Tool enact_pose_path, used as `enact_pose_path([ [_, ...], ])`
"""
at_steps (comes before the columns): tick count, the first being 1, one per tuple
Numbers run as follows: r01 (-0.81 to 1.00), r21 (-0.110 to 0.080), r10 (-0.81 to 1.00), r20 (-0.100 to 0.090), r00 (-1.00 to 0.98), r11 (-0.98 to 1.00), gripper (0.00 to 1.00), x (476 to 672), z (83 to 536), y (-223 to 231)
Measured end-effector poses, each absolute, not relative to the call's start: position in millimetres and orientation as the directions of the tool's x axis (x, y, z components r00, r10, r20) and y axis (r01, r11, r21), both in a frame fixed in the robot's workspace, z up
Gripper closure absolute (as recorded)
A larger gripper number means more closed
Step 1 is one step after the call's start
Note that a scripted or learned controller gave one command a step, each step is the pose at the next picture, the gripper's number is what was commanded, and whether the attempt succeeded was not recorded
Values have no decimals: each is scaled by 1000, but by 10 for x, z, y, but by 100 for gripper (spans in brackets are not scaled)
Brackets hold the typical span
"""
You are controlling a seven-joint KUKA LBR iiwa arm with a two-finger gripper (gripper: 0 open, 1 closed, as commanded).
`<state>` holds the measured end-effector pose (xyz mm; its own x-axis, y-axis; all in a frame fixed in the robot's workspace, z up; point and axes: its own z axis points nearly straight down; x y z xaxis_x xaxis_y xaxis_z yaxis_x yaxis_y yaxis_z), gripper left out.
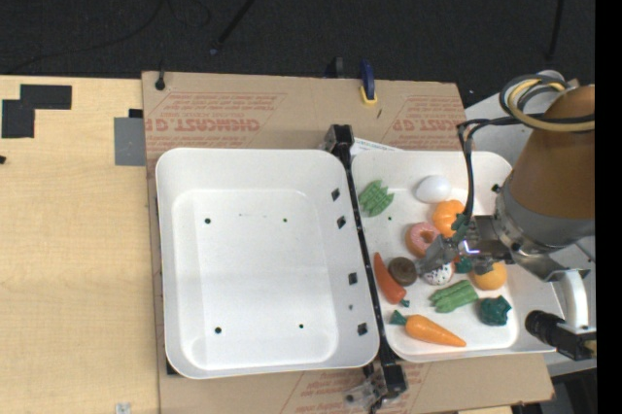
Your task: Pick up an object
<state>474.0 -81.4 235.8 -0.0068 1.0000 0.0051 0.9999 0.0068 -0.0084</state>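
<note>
- The tabletop (68, 237) is pale wood, with a brown cardboard sheet (253, 116) lying under both bins.
- The left bin (253, 171) is a wide, shallow white tray.
- The right bin (394, 171) sits just beside it, with a black divider between them, and holds all the small toy foods.
- The arm (554, 174) reaches in from the right, its orange band above the grey wrist.
- The jaws (449, 252) hang low over the middle of the right bin, among the toys; whether they are open or closed cannot be told.
- An orange carrot (434, 331) lies near the front edge of the right bin.
- A green leafy piece (375, 198) lies toward the back left.
- A white egg (433, 188) lies at the back, an orange fruit (448, 214) just in front of it.
- A pink doughnut (422, 237) and a brown round piece (402, 269) lie just left of the jaws.
</note>
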Motion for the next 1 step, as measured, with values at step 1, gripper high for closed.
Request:
enact_pose_path([
  [1, 1000, -10, 1000, 4, -8, 8, 0, 4741, 1838, 20],
])
